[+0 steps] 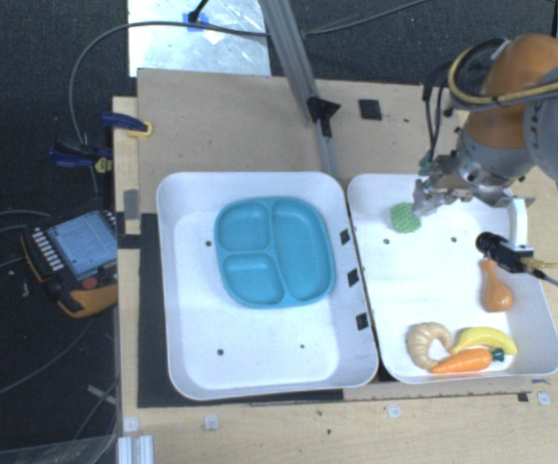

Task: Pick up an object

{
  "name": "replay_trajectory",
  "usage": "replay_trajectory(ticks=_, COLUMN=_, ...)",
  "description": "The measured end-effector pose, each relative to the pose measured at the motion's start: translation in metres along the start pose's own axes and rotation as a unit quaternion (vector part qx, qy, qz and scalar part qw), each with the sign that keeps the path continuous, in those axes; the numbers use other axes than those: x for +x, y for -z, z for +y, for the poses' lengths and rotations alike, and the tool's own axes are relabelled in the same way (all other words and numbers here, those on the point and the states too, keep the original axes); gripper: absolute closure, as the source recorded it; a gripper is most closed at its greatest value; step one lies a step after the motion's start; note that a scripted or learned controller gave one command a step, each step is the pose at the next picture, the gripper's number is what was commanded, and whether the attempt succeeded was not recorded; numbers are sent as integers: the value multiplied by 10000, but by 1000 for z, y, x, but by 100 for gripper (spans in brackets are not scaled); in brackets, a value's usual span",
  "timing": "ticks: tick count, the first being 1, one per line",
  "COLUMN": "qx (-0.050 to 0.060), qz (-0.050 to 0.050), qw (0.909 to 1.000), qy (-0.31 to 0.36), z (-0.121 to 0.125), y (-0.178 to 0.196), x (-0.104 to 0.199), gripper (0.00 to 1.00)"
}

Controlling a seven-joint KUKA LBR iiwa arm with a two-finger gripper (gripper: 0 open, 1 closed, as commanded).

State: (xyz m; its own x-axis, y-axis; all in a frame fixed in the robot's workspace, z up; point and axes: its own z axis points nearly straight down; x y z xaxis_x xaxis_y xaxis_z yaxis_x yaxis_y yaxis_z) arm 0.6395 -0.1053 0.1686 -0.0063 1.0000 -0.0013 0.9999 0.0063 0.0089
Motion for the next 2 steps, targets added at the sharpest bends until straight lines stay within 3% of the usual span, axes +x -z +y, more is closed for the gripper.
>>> replay_trajectory(ticks=1, qx=4, qz=1, qw=10000, qy=3, z=7, y=46, x=-2, gripper=100)
replay_trajectory(ticks=2, qx=21, qz=5, qw=10000, qy=4, z=9, y=65, x=-1, gripper=100)
